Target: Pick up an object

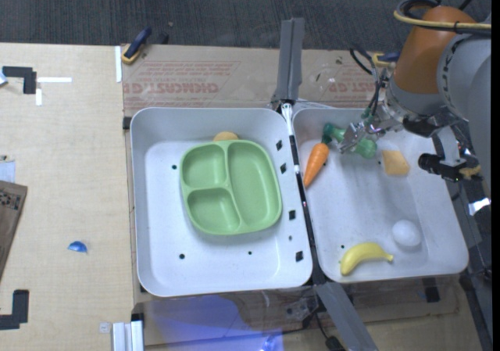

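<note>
Over the right-hand bin (437, 259), the grey arm's gripper (361, 135) hangs low at the far left corner, right above a small green object (341, 137) that lies against the bin floor. Whether the pincer is open or closed cannot be told from this angle, and nothing can be seen held in it. The green object, the likeliest target, looks like a small toy vegetable: dark green, lumpy, partly hidden under the tool, its exact form too blurred to name. Judging by its look, it is light, rigid plastic with a smooth, somewhat slippery skin, best taken across its narrowest part, so it does not squirt sideways. Just beside it, a carrot (315, 162) leans against the divider between the bins, close enough to be nudged. An orange-yellow block (395, 162) sits near the gripper's other side, while a white ball (405, 233) and a banana (365, 256) lie well apart at the near end. Next door, the left bin (156, 263) holds a green divided plate (231, 186).
</note>
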